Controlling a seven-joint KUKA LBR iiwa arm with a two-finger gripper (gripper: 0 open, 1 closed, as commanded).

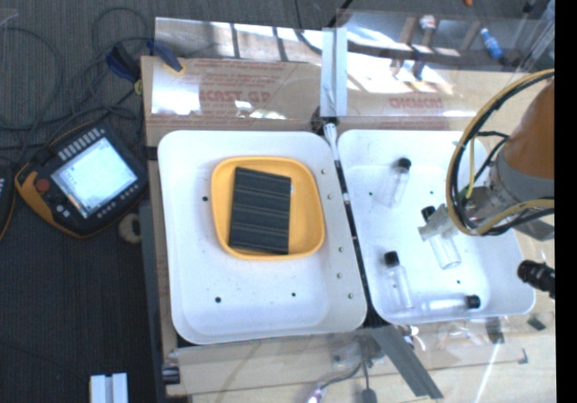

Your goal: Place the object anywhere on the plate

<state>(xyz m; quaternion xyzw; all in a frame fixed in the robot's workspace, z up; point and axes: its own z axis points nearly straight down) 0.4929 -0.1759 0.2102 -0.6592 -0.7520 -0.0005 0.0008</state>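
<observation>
In the left bin (180,239) a dark ribbed block (261,210) lies flat on the yellow plate (308,212), while in the right bin (505,297) the gripper (439,223) hangs among clear vials with black caps (397,178), its state impossible to tell.

Dark ribbed block (261,209) lies flat — centred on yellow plate (311,212).

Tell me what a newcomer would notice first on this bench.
The yellow plate in the left bin stands out most, with a dark ribbed block lying flat on it. In the right bin lie several clear vials with black caps, and the grey and orange arm reaches in over them from the right.
</observation>
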